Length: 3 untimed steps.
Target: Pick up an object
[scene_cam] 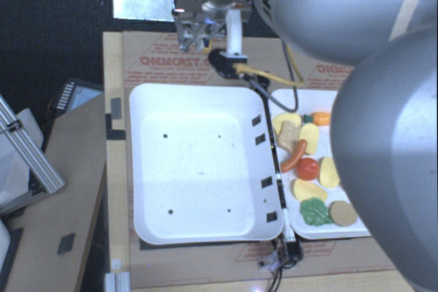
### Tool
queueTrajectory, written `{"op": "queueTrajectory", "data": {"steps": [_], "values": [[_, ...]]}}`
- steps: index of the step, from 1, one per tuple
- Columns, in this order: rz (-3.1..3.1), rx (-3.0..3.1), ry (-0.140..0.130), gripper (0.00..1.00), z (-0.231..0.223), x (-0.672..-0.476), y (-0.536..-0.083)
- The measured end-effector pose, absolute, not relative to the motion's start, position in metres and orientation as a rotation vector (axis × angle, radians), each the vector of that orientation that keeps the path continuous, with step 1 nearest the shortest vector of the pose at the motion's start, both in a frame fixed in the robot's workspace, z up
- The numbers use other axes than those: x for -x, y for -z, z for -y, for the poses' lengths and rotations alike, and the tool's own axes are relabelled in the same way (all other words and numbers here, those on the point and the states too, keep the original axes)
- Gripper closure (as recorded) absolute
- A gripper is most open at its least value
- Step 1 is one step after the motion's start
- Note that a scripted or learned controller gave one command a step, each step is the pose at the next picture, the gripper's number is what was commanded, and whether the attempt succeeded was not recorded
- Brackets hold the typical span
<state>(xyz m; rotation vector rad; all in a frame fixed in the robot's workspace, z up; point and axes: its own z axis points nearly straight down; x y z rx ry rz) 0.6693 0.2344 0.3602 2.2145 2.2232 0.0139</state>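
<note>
Tool (196, 37) hangs at the far side of the desk (115, 174). It's over the cardboard sheet (157, 65) with the red CHEMCAST print, just beyond the far rim of the left bin (198, 167) near that bin's far right corner. It's blurred on my feed, so I can't tell how far open it is or whether it has hold of anything.

All the pick candidates I see are in the right bin (328, 232), bunched toward its left wall and well apart from the tool.

Far to near:
- orange piece (321, 118) at the far end, just beside a pale yellow chunk (287, 124)
- yellow oblong (311, 139) next to a tan piece (287, 138)
- red-orange sausage shape (294, 155) lying on a slant, its near end low against the left wall
- red tomato (308, 167) touching the sausage shape's upper side
- yellow lemon shape (330, 173) just right of the tomato
- another yellow piece (307, 189) directly nearer than the tomato
- green broccoli (315, 211) at the near rim, with a round tan piece (343, 213) beside it on the right

The pieces crowd each other, and most touch a neighbour.

The grey arm (383, 147) fills my right side and covers the right part of that bin, so I can't see what lies under it.
</note>
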Motion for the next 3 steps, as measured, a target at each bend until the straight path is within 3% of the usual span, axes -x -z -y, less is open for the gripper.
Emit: {"op": "queueTrajectory", "data": {"steps": [1,2,3], "values": [[-2.222,-2.209,-0.030,1.00,-0.234,-0.646,-0.546],[-2.218,-2.227,0.010,1.00,-0.175,-0.661,-0.458],[-2.238,-2.218,0.019,1.00,-0.238,-0.617,-0.316]]}}
